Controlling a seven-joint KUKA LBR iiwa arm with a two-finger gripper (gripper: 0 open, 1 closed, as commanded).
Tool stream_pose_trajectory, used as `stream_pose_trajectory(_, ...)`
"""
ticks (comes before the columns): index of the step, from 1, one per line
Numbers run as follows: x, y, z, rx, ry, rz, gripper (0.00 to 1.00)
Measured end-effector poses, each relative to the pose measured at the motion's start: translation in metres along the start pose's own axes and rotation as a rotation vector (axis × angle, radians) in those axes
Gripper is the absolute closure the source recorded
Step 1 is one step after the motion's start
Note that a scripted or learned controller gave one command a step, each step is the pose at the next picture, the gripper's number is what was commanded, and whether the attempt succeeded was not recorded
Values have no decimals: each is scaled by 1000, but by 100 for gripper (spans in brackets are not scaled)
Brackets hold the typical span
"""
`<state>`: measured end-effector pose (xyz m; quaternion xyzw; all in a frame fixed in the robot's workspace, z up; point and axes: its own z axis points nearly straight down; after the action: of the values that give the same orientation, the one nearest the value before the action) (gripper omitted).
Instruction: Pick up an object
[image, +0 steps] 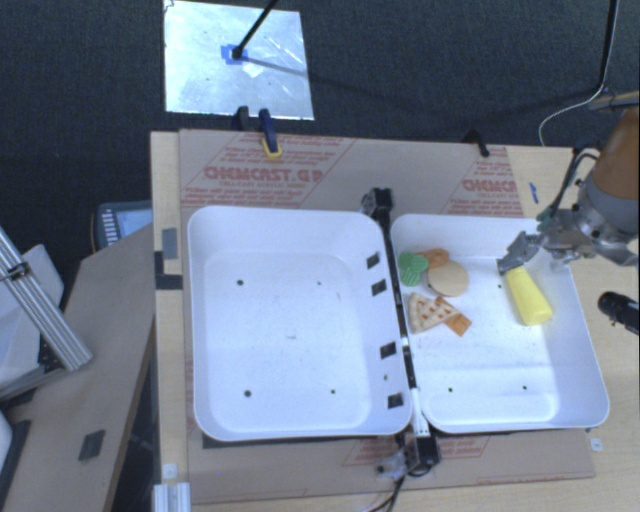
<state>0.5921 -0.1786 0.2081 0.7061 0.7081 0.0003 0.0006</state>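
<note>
— Bench surface, report from the near edge.

— Brown board (300, 165) under two shallow white bins side by side, black clips along the shared rim. Left bin (210, 400) and right bin (580, 400) sit level, rims touching.

— Contents of the right bin?

— Near its left wall: two orange wedge pieces (440, 317), then a tan round piece (448, 279), a green piece (412, 267) and a small orange piece (436, 257) clustered together. Apart from these, toward the right wall, a yellow block (527, 296) lies tilted.

— Gripper?

— Gripper (518, 252) hangs just above the yellow block's far end; finger state — cannot tell, nothing seen held.

— Beyond the bench?

— Dark carpet, a shiny metal sheet (238, 62).
</note>
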Motion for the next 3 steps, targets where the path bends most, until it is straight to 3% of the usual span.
stream_pose_trajectory(1,0,1,-11,-4,-1,-3,100)
stream_pose_trajectory(2,74,-11,-160,-16,0,-10,100)
stream_pose_trajectory(3,151,-25,-89,5,4,-9,100)
